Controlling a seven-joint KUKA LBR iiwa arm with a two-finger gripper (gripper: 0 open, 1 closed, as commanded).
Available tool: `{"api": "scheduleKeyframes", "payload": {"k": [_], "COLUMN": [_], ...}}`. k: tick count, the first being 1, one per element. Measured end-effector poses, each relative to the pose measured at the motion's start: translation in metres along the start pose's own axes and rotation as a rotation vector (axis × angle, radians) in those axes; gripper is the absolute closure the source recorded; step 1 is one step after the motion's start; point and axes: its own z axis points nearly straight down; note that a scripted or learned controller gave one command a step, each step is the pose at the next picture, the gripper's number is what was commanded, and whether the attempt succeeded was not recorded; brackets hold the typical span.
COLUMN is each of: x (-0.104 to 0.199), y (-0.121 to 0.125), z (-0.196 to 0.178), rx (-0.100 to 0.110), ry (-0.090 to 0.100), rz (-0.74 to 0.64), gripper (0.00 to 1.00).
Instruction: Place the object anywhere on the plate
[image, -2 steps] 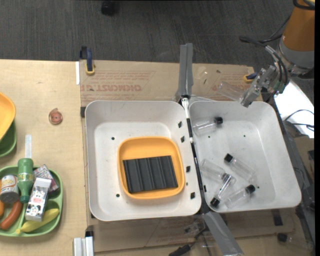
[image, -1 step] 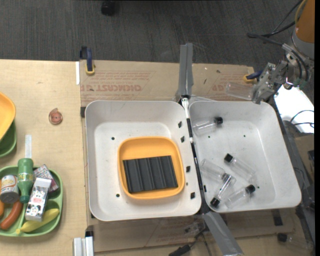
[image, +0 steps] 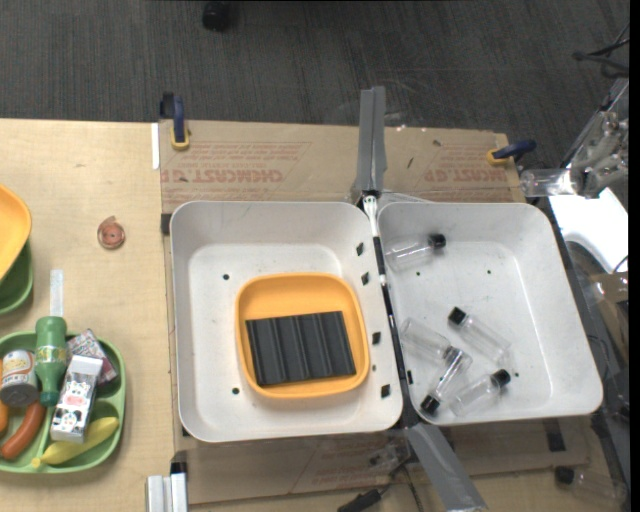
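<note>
Orange plate (image: 300, 288): 1; vials (image: 478, 334): 5.

Even bright overhead light, soft shadows, mild glare on white bins (image: 200, 250), pic slightly soft.

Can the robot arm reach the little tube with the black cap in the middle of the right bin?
Probably yes. The tube lies open to the top in the right bin, with nothing over it. The other tubes lie apart from it, and the arm comes in from that same side.

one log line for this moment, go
plate: orange, left bin | on plate: dark ribbed block | right bin: clear vials, loose
</note>
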Motion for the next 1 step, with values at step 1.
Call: {"api": "scheduleKeyframes", "payload": {"k": [1], "x": [-0.0254], "y": [-0.0052], "z": [-0.0712], "rx": [-0.001], "ry": [-0.001], "rz": [-0.258], "gripper": [1.00]}}
